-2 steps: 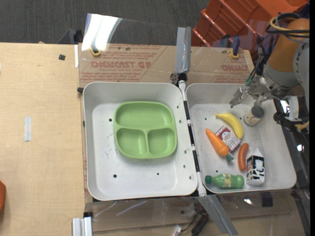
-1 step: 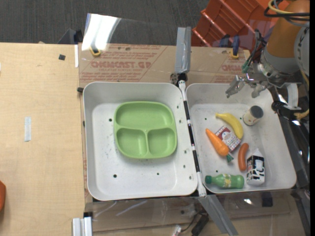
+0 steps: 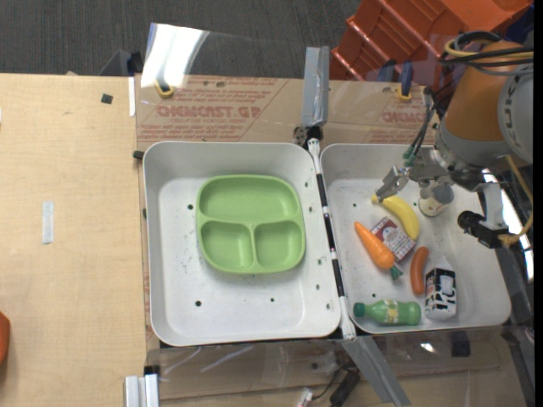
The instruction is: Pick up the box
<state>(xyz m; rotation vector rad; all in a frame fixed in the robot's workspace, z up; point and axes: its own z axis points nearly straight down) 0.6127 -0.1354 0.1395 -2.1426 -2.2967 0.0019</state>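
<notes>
We noted the claw (image 3: 397, 179) hung over the right bin (image 3: 356, 164), above the banana (image 3: 404, 213); its grip could not be judged. The box (image 3: 392, 235) lay flat between carrot (image 3: 373, 244) and banana, crowded, likely hampering access.

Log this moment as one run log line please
task: pick up box | gripper: above banana, right bin | box: lying in bin beside carrot, not held | left bin: green plate
</notes>
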